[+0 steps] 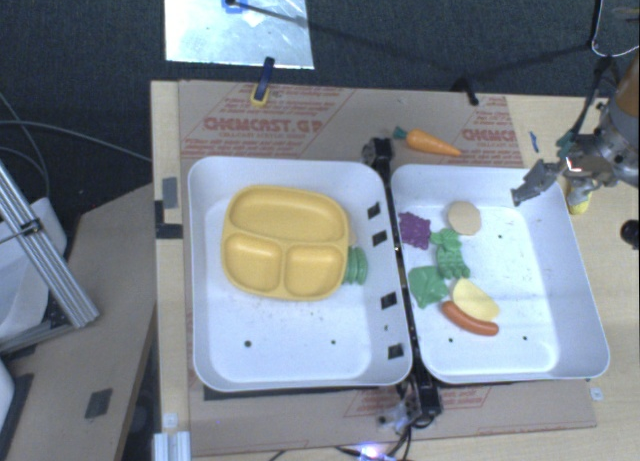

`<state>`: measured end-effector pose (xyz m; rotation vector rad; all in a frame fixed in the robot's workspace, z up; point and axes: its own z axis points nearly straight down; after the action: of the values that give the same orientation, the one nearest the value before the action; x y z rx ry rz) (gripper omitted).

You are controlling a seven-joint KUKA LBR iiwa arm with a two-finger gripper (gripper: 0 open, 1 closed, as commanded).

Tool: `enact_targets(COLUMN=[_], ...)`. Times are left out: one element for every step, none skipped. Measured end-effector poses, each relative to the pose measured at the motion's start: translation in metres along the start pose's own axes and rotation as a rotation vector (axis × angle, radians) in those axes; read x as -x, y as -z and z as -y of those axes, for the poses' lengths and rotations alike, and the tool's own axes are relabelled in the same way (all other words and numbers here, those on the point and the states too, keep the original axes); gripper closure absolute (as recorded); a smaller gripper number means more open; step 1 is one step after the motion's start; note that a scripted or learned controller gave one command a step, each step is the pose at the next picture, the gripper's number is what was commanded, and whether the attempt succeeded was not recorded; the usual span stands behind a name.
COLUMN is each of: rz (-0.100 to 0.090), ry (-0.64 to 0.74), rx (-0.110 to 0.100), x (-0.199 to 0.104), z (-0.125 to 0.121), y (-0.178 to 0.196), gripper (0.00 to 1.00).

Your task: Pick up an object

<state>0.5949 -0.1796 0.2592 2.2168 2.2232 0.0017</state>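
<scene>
Arm reaching in from the right, its end effector [535, 184] poised above the right bin's [560, 349] upper right rim, grip state indiscernible; toy foods [450, 269] lie inside the bin.

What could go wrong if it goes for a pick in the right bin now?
The toy food is bunched: the yellow lemon-shaped piece lies against the red sausage and the green leafy pieces, so a grasp may nudge or catch neighbours. The gripper sits over the right white bin's far rim, which a descent might clip.
</scene>
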Motion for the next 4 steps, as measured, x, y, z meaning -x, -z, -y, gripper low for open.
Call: enact_targets(rz=[-0.003, -0.004, -0.002, -0.003], ry=[-0.009, 0.008, 0.002, 0.007], rx=[-0.013, -0.001, 0.0, 0.007], x=[0.029, -0.05, -0.099, -0.15], z=[0.094, 0.034, 0.088, 0.107], y=[-0.084, -0.169, -0.174, -0.069], gripper=[0.0, 0.0, 0.0, 0.0])
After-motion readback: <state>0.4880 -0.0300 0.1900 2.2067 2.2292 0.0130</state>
